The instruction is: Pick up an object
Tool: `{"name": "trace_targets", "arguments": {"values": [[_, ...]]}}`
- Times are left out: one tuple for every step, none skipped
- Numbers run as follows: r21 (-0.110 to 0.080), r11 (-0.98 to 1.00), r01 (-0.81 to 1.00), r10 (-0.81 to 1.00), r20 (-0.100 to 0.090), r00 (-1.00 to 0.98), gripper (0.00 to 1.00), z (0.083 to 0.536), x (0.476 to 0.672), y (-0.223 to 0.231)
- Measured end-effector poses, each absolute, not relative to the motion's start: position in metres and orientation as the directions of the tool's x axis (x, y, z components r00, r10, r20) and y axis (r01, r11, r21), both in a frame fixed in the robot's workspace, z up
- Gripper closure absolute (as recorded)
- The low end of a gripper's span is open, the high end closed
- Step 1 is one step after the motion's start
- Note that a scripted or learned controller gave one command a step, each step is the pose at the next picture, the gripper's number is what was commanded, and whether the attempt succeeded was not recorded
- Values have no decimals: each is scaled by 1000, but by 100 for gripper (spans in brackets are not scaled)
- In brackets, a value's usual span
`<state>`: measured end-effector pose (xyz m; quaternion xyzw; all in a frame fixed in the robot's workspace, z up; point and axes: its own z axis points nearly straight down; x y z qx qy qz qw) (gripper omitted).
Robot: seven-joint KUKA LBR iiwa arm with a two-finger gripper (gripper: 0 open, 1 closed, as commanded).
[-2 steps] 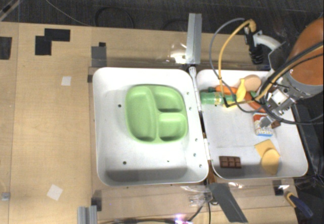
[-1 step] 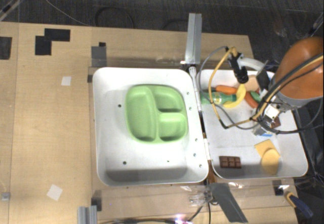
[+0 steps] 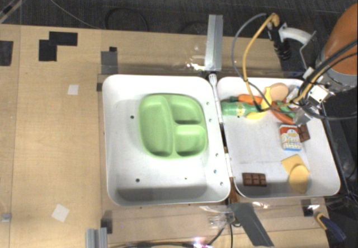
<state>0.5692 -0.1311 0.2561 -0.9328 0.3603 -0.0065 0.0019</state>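
My claw [image 3: 303, 111] sits low over the upper right corner of the right bin [image 3: 330, 177], and I cannot tell from this angle how it is set or whether anything is in it. It hangs right at the cluster of items packed along that bin's far wall: an orange carrot-like piece [image 3: 247, 99], a green bottle [image 3: 236, 108] lying on its side against the left wall, a yellow piece [image 3: 254, 115] just beside it, and a pale egg-shaped object [image 3: 278, 93] touching the group. A small carton [image 3: 291, 139] with red and white print lies just below the claw. Nearer the front of the bin I see a yellow-orange chunk [image 3: 296, 173], and a brown chocolate bar [image 3: 254, 179] lies by the front left corner, well apart from the cluster.

The left bin [image 3: 120, 129] holds a green divided tray [image 3: 170, 125] lying roughly in its middle. Both bins rest side by side on the wooden surface [image 3: 50, 146]. A yellow cable [image 3: 249, 45] loops above the right bin.
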Motion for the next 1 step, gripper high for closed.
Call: {"name": "trace_targets", "arguments": {"values": [[-2, -920, -392, -392, 1, 920, 100, 196, 532, -140]]}}
